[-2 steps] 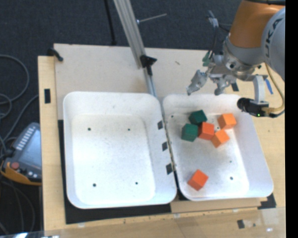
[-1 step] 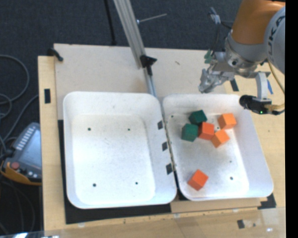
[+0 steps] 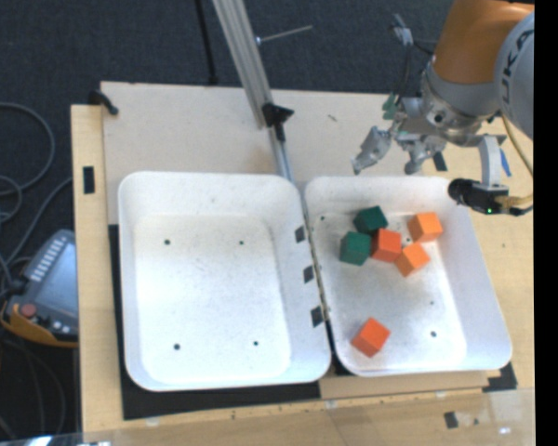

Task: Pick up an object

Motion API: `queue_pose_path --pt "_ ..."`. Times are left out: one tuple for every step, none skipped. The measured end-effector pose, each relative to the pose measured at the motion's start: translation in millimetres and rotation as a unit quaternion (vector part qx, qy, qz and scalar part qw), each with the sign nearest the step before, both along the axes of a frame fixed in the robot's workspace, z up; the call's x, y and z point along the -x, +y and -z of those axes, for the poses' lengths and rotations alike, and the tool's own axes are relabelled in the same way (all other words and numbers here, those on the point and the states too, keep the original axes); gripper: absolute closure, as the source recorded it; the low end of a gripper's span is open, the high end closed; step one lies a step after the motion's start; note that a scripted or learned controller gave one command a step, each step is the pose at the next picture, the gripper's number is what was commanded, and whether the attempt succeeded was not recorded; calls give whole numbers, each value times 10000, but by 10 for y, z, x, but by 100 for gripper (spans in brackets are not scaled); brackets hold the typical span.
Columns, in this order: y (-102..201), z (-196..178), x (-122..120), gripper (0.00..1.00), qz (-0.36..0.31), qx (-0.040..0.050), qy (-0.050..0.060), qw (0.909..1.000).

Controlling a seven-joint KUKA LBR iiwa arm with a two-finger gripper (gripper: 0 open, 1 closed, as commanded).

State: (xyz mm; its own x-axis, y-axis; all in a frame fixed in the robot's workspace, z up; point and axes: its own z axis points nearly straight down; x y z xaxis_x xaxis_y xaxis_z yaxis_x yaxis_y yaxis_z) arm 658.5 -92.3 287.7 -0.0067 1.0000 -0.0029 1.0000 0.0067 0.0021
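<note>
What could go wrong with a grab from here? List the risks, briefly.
1. Five blocks sit tightly clustered in the right bin: two green blocks and three orange ones nearly touch, so the fingers may jam on or push a neighbour.
2. The gripper hangs over the bin's far rim, so descending straight down could strike the rim.
3. The lone orange block is the safer target.
</note>
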Motion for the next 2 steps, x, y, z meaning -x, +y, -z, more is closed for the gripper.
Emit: queue_pose_path --pt "-303 1139 309 0 48 -7 51 10000" --pt "-52 1704 347 0 47 -18 -3 10000"
